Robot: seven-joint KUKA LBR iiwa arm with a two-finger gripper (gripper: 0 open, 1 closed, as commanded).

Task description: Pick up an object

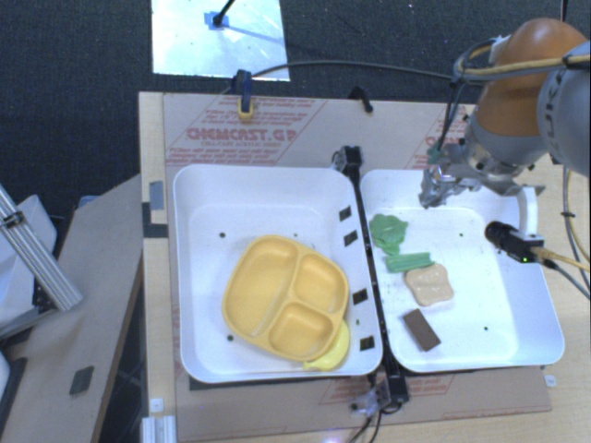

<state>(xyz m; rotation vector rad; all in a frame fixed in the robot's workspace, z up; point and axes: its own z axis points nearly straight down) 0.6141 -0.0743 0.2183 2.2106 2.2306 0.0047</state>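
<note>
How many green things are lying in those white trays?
2, both in the right-hand tray by the divider: a crumpled green piece and, just below it, a flat green strip touching the beige piece. More could be hidden.

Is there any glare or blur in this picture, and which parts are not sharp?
In the camera view, the shiny metal sheet at the top glares pale blue-white; the grey gripper over the right white bin looks soft and blurred; the yellow divided plastic plate in the left white bin is evenly lit.
</note>
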